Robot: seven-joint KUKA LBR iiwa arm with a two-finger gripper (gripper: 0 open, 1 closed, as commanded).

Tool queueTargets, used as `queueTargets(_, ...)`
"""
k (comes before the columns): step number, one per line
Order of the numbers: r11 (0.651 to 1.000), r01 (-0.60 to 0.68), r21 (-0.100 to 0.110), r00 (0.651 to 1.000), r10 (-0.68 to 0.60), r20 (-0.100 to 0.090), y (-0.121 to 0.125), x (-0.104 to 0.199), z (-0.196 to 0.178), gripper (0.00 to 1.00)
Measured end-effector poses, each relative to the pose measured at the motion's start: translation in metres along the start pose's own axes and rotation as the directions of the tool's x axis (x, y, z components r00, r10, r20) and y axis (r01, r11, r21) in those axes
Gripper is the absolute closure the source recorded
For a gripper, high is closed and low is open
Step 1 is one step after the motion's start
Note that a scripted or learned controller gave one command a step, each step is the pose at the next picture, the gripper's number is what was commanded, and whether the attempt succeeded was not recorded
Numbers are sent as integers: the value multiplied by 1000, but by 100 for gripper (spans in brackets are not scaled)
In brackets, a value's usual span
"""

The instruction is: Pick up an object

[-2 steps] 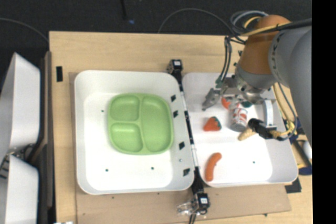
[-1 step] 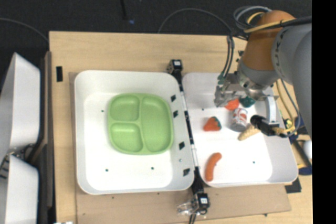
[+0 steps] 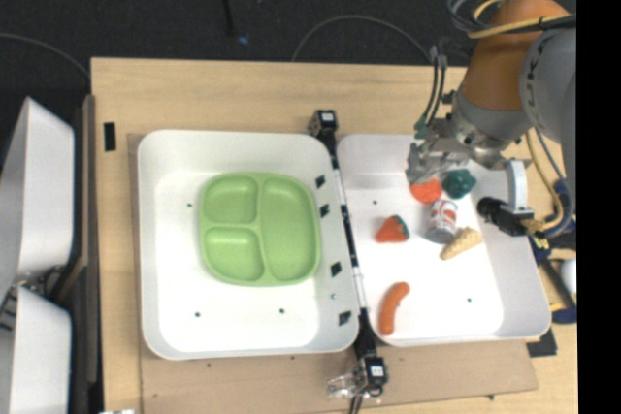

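Observation:
My gripper hangs over the back of the right bin, just above a small orange-red object. A teal object lies right beside it. A silver can lies in front of both. Further left sits a red strawberry, and a pale cone-shaped piece lies to the right of the can. An orange sausage-shaped object rests near the bin's front left corner. I see nothing lifted off the bin floor.
The left bin holds a green divided plate in its middle. A ridge with black clips separates the two bins. The grey and orange arm rises at the back right.

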State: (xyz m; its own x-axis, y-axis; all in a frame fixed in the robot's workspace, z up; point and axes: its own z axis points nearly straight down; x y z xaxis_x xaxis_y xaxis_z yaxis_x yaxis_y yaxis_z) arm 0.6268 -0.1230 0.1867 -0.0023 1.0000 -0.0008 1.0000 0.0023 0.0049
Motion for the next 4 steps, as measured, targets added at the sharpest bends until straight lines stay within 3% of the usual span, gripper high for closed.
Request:
queueTargets(1, 1000, 0, -4, 1000, 0, 1, 3, -4, -65, 100)
queueTargets(2, 1000, 2, 2, 1000, -2, 0, 4, -5, -78, 100)
queueTargets(4, 1000, 3, 5, 1000, -3, -1, -22, 91, -56, 100)
